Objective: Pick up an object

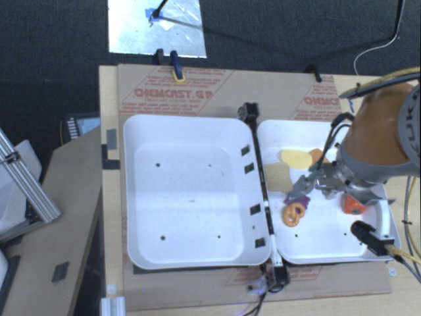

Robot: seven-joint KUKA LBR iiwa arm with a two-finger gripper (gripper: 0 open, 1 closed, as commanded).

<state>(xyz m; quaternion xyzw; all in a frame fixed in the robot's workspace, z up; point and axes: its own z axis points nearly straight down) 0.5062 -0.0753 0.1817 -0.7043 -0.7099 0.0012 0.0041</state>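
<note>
Gripper [309, 184] over the middle of the right bin [329, 249]; open or closed, cannot tell. Purple thing [297, 191] at its tip, partly hidden, shape unclear. Orange ring [294, 213] lies just beside, toward the bin's front.

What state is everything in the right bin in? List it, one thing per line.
yellow piece: lying flat in the right bin, untouched.
tan block: lying flat by the bin's left wall.
orange ring: lying on the bin floor, not held.
purple thing: under the gripper; grasp cannot be told.
red-orange thing: on the floor, partly hidden by the arm.
gripper: low over the purple thing.
</note>
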